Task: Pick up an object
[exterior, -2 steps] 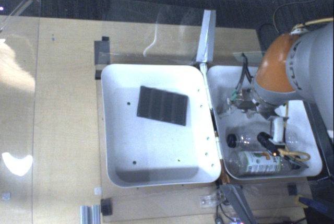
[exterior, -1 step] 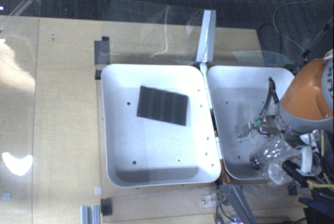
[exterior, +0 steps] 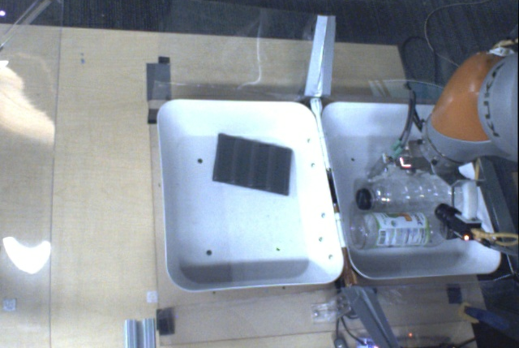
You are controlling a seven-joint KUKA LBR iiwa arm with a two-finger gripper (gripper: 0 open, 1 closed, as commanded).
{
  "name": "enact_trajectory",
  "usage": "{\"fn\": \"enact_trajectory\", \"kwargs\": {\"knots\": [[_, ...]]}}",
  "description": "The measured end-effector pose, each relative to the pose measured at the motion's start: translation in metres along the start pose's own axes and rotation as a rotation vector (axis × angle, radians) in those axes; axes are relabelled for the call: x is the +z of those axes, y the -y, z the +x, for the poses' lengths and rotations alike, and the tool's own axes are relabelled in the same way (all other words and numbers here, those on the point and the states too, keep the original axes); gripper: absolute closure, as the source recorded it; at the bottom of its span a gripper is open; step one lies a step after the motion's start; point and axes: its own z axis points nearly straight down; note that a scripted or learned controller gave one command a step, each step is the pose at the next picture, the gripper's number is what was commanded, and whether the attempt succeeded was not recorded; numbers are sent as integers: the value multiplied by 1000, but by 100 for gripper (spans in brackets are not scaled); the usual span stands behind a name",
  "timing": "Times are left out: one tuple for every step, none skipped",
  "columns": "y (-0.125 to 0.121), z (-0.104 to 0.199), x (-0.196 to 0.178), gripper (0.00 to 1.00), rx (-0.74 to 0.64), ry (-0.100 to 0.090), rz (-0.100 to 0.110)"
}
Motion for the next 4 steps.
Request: {"fn": "enact_trajectory", "kwargs": {"knots": [[37, 67, -2, 0, -130, -3, -3], [47, 63, -2, 0, 73, -2, -6], [70, 49, -3, 0, -83, -2, -10], [70, 49, -3, 0, -83, -2, -10]]}}
